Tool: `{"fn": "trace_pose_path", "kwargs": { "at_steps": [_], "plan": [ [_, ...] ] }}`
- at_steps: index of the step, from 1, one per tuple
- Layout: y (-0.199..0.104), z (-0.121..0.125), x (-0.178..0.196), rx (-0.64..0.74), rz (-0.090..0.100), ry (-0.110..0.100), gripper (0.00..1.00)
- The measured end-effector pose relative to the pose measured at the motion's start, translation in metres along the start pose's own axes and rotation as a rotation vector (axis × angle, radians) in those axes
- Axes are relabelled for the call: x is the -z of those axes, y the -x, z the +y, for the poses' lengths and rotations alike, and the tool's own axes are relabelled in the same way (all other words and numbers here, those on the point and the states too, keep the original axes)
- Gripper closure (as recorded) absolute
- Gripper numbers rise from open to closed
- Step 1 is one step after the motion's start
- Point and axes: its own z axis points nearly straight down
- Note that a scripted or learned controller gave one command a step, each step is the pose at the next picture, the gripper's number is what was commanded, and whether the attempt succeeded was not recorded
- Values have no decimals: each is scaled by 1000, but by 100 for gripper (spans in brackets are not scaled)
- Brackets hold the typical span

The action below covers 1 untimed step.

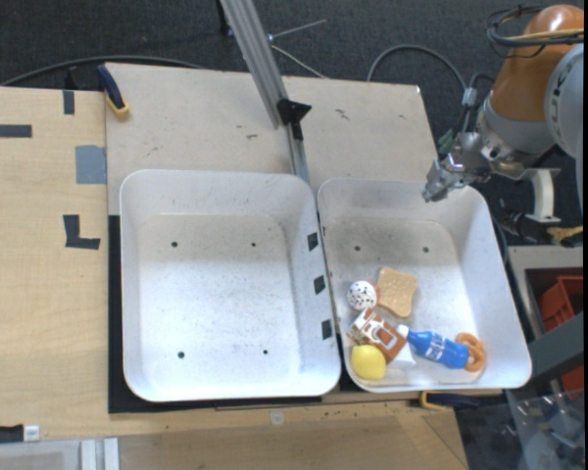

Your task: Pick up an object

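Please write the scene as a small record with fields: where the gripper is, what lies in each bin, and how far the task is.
gripper place: gripper above the far rim of the right bin
right bin contents: slice of bread, spotted white ball, yellow lemon, blue bottle, orange ring, orange and white box
contents position: clustered in the near part of the right bin
left bin: no objects seen inside
task state: nothing picked up yet

We see the arm [544, 76]: a rounded orange band above a grey wrist housing, black cables looped over its top, and a small dark metallic gripper [439, 186] below the wrist.
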Motion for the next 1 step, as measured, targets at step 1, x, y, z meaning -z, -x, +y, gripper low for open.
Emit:
{"fn": "trace_pose_path", "kwargs": {
  "at_steps": [1],
  "plan": [
    [0, 0, 8, 1, 2, -4, 100]
  ]
}}
